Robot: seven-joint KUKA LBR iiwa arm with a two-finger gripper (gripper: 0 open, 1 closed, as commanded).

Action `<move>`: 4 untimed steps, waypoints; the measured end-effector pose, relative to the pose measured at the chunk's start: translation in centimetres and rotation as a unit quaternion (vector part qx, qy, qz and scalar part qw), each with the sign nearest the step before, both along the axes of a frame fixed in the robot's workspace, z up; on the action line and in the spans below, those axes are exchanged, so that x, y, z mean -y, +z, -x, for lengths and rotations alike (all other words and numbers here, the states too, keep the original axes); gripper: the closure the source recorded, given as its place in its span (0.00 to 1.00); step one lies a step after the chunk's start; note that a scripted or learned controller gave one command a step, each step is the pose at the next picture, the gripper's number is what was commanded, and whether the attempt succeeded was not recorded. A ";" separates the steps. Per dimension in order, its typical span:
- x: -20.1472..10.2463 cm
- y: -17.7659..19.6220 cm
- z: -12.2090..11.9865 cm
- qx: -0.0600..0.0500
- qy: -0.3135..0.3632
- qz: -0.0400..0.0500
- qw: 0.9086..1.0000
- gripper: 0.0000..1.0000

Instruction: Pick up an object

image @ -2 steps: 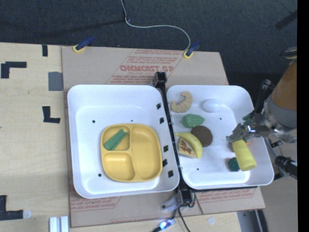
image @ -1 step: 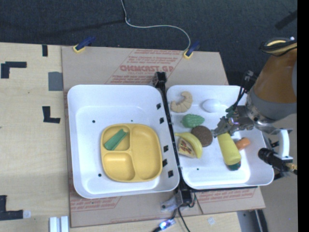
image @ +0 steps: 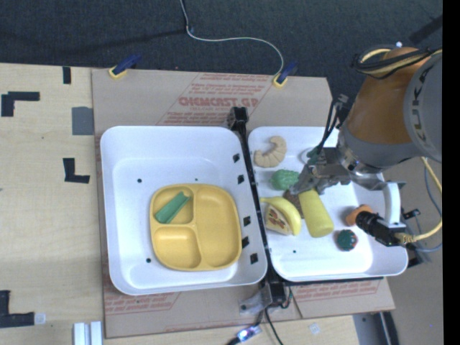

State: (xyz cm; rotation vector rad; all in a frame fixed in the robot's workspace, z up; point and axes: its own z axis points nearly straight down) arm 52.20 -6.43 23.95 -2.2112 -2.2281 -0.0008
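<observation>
The right bin (image: 377, 259) holds several small items. A beige croissant-shaped piece (image: 272, 152) lies at its back left, with a green leafy toy (image: 284, 179) just in front of it. A yellow cylinder (image: 316, 213) and a yellow wedge with a brown-red face (image: 282, 216) lie side by side in the middle. Near the right wall are an orange piece (image: 356, 213) and a dark green ball (image: 347, 240). My gripper (image: 303, 185) hangs low over the gap between the green toy and the top end of the yellow cylinder.
The left bin (image: 129, 164) holds a yellow divided plate (image: 205, 228) with a green strip (image: 171, 208) in its back-left section. A black divider clip (image: 238, 116) sits between the bins. The grey and orange arm (image: 388, 113) covers the right bin's back-right corner.
</observation>
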 end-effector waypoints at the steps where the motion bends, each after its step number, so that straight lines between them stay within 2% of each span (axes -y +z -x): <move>1: -5.5 -0.3 -1.9 0.000 0.000 0.000 1.000 1.00; 2: -6.2 -2.4 -1.8 -0.002 -0.003 0.002 1.000 1.00; 3: -6.8 -0.5 -2.2 0.000 -0.003 0.001 1.000 1.00; 4: -6.8 -0.6 -2.0 -0.001 -0.003 0.001 1.000 1.00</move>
